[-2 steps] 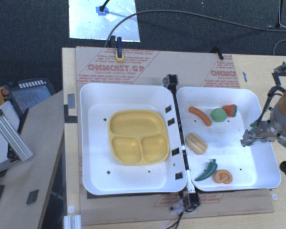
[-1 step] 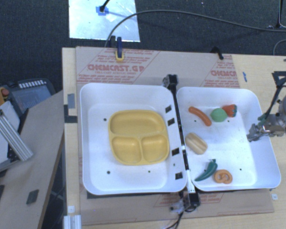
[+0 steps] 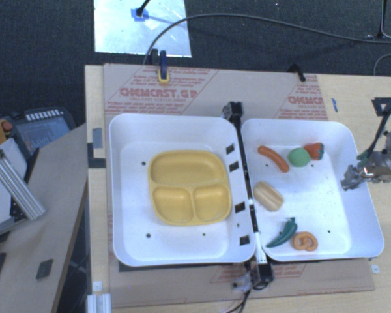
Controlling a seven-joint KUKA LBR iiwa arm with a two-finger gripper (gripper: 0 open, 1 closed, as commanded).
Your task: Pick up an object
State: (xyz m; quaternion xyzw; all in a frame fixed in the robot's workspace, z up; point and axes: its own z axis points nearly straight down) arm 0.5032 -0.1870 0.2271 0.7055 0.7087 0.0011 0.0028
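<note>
Candidate objects: I count six toy foods in the right bin (image 3: 352, 135); none is singled out by the task, so any of them serves.
Hot dog sausage (image 3: 274, 158): lies slantwise toward the bin's far left; well apart from the gripper.
Green ball (image 3: 299, 157): just right of the sausage; touching or nearly touching an orange-red piece (image 3: 314, 150), which I cannot name with certainty.
Bread roll (image 3: 268, 195): mid-left of the bin floor; lying alone.
Green chilli pepper (image 3: 283, 233): near the front left corner; just beside the pretzel (image 3: 305, 242), which lies to its right.
Gripper (image 3: 356, 175): I see it over the right rim of the right bin, at the view's edge; whether it is open or closed I cannot tell; nothing visible in its hold.
Left bin (image 3: 127, 135): holds a yellow divided tray (image 3: 186, 186) with three compartments; no food in them.
Progress: I judge the pick not yet made; all six items rest on the bin floor; approach, descent, grasp and lift remain.
Nearest target, my judgement: the orange-red piece or the pretzel.
</note>
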